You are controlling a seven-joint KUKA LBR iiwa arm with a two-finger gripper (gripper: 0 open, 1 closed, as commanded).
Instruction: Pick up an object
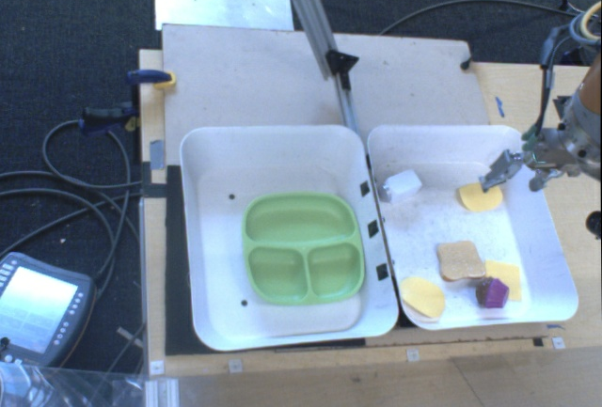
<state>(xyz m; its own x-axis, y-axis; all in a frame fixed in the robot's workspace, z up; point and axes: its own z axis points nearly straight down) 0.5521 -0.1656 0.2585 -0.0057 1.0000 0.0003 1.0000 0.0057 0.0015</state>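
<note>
Reaching in from the right, wrist low over the right bin point(555, 250). Pincer point(499, 175) angled down-left (spread or pressed together: cannot tell), tip just above a yellow disc point(480, 199) by the far wall. Nothing visibly pinched. Green tray point(303, 248) in left bin point(212, 208).

Left bin point(202, 236) holds a divided tray point(303, 247); right bin point(546, 236) holds a block point(402, 183) rear-left, toast slice point(460, 259) centre, gripper point(499, 172) above rear-right.
</note>
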